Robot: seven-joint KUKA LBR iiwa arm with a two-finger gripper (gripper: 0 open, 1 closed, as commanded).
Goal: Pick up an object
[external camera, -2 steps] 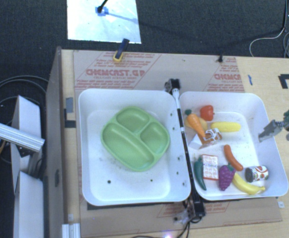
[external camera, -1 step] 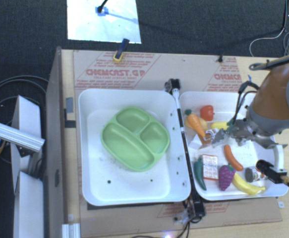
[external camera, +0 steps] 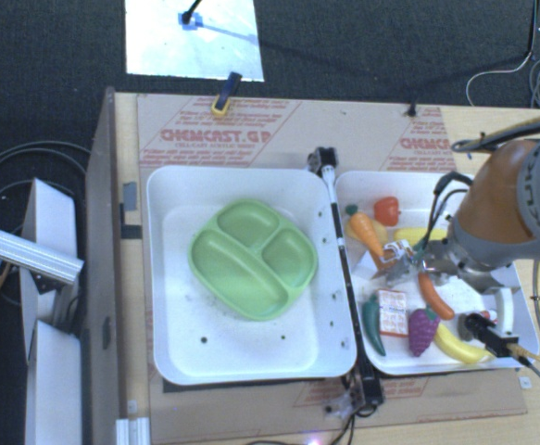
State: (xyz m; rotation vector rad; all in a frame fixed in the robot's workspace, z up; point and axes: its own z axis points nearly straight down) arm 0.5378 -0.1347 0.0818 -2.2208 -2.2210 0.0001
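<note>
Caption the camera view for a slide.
Gripper reaches among toy foods in the right bin; green divided plate sits in the left bin.

Arm is reaching in from the right edge, bending downward toward lower left; grey casing and orange band are showing above the wrist. Wrist is pointing down and leftward. Gripper is sitting low at the end of the arm, metal parts glinting; finger detail is too small to read.
</note>
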